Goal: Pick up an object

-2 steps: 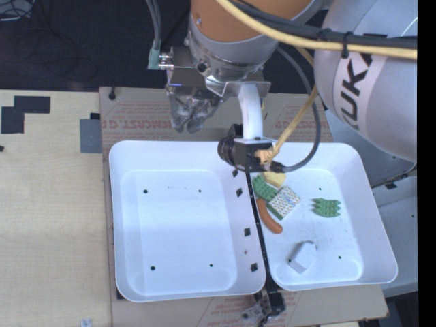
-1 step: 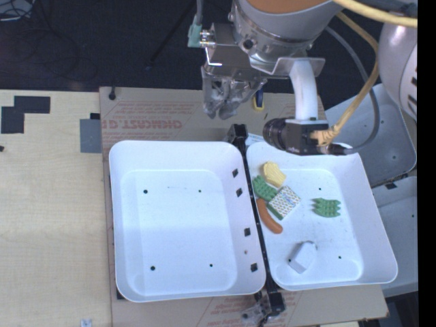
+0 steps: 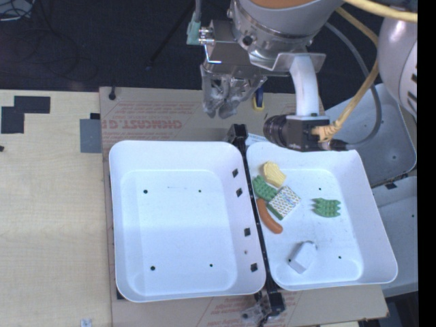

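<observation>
My gripper (image 3: 228, 104) hangs high over the far edge of the bench, above the gap between the two bins, apart from every object. In the right bin (image 3: 378, 251) a yellow corn-like piece (image 3: 274, 174) lies near the far left corner. Beside it are a green piece (image 3: 262, 187) and a checked white and green pad (image 3: 285, 201). An orange sausage-shaped piece (image 3: 270, 218) lies just in front of them. A green bumpy object (image 3: 326, 208) sits alone toward the right, and a pale grey block (image 3: 301, 257) rests near the front.
The left bin (image 3: 114, 203) stands beside the right one, joined by a black divider strip (image 3: 246, 203). Both rest on a cardboard sheet (image 3: 157, 114) on the pale wooden bench.
</observation>
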Tool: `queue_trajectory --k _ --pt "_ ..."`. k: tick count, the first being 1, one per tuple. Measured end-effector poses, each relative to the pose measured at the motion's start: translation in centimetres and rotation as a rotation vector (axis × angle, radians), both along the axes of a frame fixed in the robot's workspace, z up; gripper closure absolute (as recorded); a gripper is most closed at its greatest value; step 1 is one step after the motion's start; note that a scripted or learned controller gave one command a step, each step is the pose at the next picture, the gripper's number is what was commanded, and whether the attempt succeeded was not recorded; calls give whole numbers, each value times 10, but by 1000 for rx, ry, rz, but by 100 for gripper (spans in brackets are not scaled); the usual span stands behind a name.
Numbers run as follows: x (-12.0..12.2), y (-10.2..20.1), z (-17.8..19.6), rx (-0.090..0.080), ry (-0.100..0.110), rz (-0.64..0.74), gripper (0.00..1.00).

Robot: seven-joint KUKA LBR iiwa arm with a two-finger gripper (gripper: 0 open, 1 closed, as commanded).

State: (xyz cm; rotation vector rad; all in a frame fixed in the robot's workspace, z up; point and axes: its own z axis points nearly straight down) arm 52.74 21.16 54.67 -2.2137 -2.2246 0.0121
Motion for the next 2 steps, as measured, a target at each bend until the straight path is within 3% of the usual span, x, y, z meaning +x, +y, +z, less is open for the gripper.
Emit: queue_trajectory --k 1,2 --pt "-55 17 -152 -6 13 -1 100" --pt "9 -30 -202 -3 1 -11 100"
